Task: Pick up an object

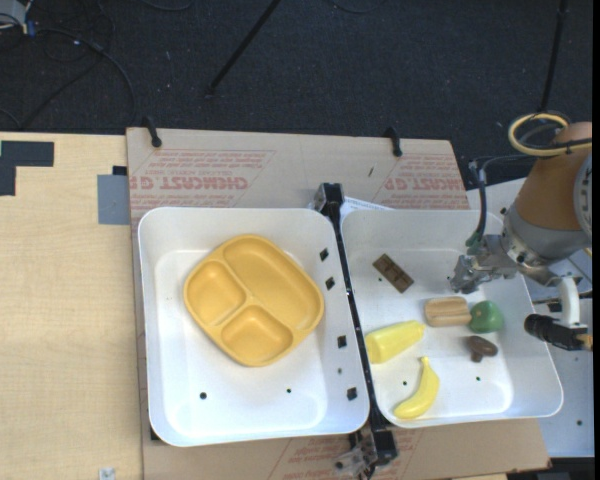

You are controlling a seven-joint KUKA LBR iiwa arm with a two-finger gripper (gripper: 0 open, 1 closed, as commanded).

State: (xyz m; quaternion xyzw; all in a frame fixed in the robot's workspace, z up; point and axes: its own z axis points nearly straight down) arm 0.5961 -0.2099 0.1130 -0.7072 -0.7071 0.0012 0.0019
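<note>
The gripper (468, 274) hovers low over the right bin (540, 393), near its upper right part; whether it is released or clenched cannot be told from this view. Just below it lie a tan wooden block (446, 312) and, touching its right end, a green object (486, 316). A brown piece (392, 273) sits to the left; a yellow block (392, 341), a banana (420, 390) and a small dark object (481, 347) lie lower. A yellow divided tray (253, 299) rests in the left bin (170, 388).
</note>
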